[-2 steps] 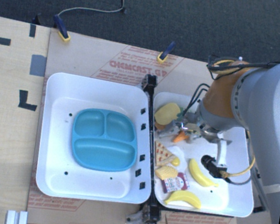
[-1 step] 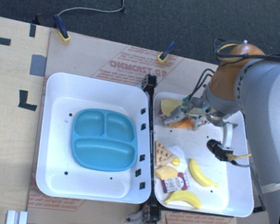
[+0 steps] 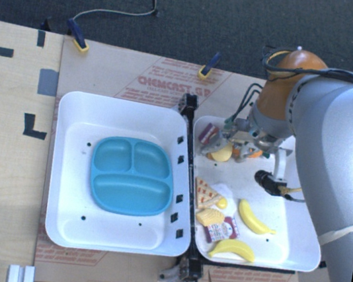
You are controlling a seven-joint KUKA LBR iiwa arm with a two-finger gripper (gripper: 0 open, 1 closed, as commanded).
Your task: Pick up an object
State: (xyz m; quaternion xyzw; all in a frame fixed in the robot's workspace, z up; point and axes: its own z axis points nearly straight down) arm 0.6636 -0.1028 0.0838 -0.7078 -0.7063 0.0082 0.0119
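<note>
Arm point(image 3: 339, 131) enters from 3 o'clock, with the orange band above the wrist, and covers the right bin's point(image 3: 283, 222) 2 o'clock corner. Left bin point(image 3: 54, 170): blue plate point(image 3: 132, 175) lies flat at centre, three wells. Right bin: gripper point(image 3: 237, 144) is low at 11 o'clock; jaw state cannot be told. Pale yellow lump point(image 3: 221, 154) sits just beside the gripper at its 8 o'clock; contact unclear, not seen gripped. Red-purple item point(image 3: 208, 133) lies by the bin wall at the gripper's 9 o'clock. First banana point(image 3: 254, 218) lies near bin centre, toward 4 o'clock. Second banana point(image 3: 233, 249) lies at 6 o'clock by the rim. Waffle point(image 3: 207, 192) lies at 8 o'clock. Yellow piece point(image 3: 211, 216) and red-white packet point(image 3: 222, 230) are crowded together between the waffle and the second banana.
</note>
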